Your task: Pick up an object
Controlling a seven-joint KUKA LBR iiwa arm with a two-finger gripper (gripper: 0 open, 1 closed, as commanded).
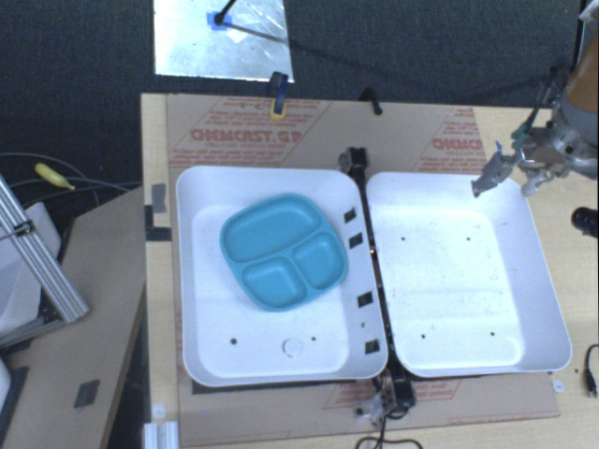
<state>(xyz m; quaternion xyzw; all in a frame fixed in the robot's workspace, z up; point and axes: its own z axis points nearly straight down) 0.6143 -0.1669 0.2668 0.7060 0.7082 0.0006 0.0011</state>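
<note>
Blue plate [284,251], with its three compartments, is the one object we can pick here, and it lies flat in the left bin [201,204], a little toward the far half. We start from the gripper [510,174]: it hangs above the far right corner of the right bin [468,349], near the rim, and its two fingers stand apart with nothing between them. So the hand is free and ready, but it is well apart from the plate, with the divider between the two bins in between.

To do this step well, we judge that the arm must first travel across to the left bin while staying high enough to pass over the bin walls. A flat plate gives little to hold from above, so we think the best place is the raised rim, or one of the ridges between the compartments, with one finger on each side. We should come down straight, not at a slant, because a push on the edge could slide the plate against the bin wall. We close only when the rim is really between the fingers, and we lift slowly, since the plate can tilt and slip when held at one edge.
</note>
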